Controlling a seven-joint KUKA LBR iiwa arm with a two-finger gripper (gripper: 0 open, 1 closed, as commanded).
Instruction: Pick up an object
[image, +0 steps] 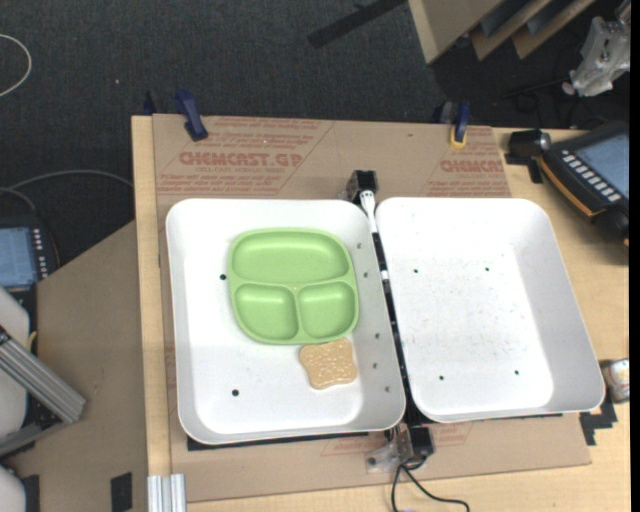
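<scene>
- Objects to choose from sit in the left bin (190, 300): a green divided plate (293, 284) with three compartments, and a small tan toast-shaped piece (329, 364) touching the plate's near edge, close to the wall shared with the right bin (560, 300).
- Tool state: you cannot tell, since nothing here lets you judge whether it is wide, narrow or holding anything.
- Plate handling: expect it to be light, stiff moulded plastic with a smooth, likely slippery surface. It lies flat and looks far too broad to span, so you would have to pinch its raised rim or one of the ridges between compartments. A rim grip will probably let it tilt and swing.
- Toast piece handling: it looks light and thin, possibly foam or soft plastic with a grainier surface, so it should slip less. Take it across its narrow width, from the sides away from the plate.
- Risk: because the toast piece lies flat on the bin floor and against the plate, you may nudge the plate or scrape the floor when closing.
</scene>
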